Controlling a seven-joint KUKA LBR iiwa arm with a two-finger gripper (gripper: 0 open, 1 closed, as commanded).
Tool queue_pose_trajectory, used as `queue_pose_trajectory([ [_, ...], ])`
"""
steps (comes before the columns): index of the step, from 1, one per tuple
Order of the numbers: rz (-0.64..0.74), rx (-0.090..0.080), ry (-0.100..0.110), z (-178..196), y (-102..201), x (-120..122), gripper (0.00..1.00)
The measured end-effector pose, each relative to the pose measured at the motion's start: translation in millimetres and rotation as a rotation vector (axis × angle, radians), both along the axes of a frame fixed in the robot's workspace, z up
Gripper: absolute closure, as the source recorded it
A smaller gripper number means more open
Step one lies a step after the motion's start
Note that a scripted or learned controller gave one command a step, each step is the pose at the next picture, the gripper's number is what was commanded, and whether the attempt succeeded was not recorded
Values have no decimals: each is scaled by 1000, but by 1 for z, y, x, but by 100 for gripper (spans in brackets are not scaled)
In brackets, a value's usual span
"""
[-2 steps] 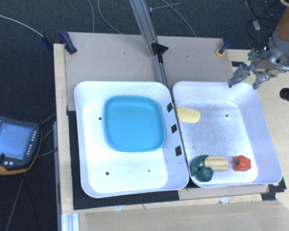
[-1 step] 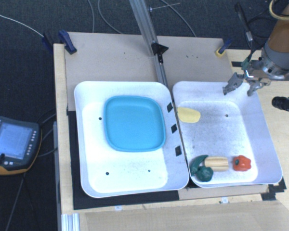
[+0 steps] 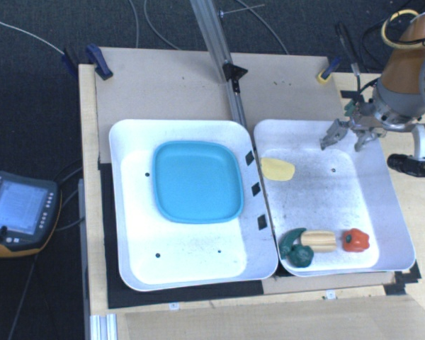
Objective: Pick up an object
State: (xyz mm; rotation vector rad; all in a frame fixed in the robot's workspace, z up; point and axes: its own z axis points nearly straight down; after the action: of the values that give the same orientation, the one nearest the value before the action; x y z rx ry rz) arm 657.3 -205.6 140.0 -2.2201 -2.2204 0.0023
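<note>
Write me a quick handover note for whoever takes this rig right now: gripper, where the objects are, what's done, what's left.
Gripper: fingers spread open, holding nothing, above the far right corner of the right bin.
Right bin: yellow piece by its left wall; green item, tan block and red pepper in a row along the near edge.
Left bin: blue plate in it.
Done: nothing picked yet.
Left: move over one object, descend, close, lift.

- The grey arm with an orange band (image 3: 411, 55) is cut off by the right and top edges.
- The grey handheld control pendant (image 3: 18, 211) runs past the left edge.
- The dark green toy vegetable (image 3: 296, 246) is too small to identify.
</note>
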Motion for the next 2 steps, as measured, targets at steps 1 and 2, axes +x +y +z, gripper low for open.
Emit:
queue_pose_trajectory([
  [1, 1, -1, -5, 13, 0, 1, 100],
  [2, 0, -1, -6, 60, 0, -6, 100],
])
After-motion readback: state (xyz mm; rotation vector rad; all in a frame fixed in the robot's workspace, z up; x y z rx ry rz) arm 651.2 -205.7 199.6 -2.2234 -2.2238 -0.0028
